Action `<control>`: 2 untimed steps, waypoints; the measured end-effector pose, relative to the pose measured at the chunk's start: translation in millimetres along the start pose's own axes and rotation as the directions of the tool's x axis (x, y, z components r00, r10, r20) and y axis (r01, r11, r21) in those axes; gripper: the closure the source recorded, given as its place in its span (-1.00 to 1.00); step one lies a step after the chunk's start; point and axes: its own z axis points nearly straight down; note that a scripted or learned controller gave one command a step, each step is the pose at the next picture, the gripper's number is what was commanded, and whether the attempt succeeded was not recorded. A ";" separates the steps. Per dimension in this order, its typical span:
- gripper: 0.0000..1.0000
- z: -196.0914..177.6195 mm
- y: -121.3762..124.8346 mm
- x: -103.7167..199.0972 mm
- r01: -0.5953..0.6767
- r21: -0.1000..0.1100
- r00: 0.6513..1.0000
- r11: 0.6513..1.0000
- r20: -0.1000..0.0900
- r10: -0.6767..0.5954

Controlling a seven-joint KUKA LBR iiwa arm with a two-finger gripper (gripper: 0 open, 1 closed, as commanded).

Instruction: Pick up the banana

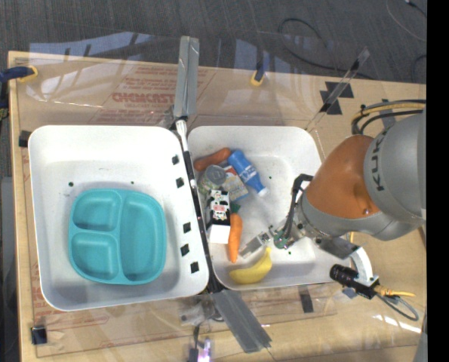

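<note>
The yellow banana (252, 269) lies curved along the front wall of the right bin (309, 148), near its front middle. My gripper (265, 240) hangs low in that bin, just above and a little right of the banana's upper end. The grey arm with its orange band reaches in from the right, over the bin's right rim. Nothing shows as held in the gripper, and the banana rests on the bin floor.
An orange carrot (234, 238) lies just left of the banana, with a white block (219, 234) and a black-and-white carton (219, 205) beside it. A blue bottle (247, 171), a grey can (214, 176) and a red sausage (213, 157) sit further back. The left bin (37, 202) holds a teal divided plate (118, 234).
</note>
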 end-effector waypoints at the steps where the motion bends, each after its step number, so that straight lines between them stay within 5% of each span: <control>1: -1.00 0.1 -3.5 -6.3 0.176 0.001 0.984 0.984 0.000 -0.176; 2: 1.00 -6.6 -2.9 -7.0 0.179 0.003 0.984 0.984 -0.003 -0.179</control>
